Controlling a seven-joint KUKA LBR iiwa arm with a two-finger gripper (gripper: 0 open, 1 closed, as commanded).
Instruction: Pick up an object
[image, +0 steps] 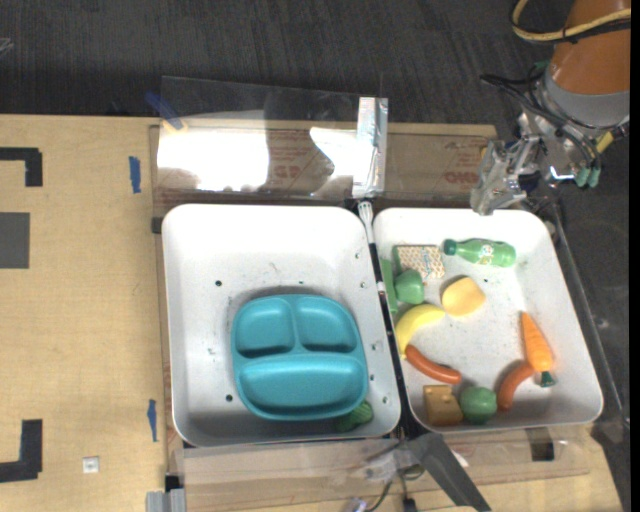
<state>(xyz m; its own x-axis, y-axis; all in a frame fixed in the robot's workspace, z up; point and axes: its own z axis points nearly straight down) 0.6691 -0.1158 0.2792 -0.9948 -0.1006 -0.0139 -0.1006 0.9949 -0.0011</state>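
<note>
My gripper (492, 196) hangs over the back edge of the right bin (572, 300), near its far corner, with nothing seen in it. Below it in the bin lie a green bottle (480, 252) on its side, a yellow lemon (463, 296), a banana (418, 322), a green round piece (408, 288) and a printed card (420, 260). Toward the front are a red sausage (432, 365), a carrot (536, 345), an orange-red sausage (512, 382), a green lime (478, 402) and a brown block (440, 403).
The left bin (200, 260) holds a teal divided plate (297, 352) with a small green item (355, 415) at its front right corner. A clear plastic sheet (270, 150) and a shiny upright strip (370, 145) stand behind the bins.
</note>
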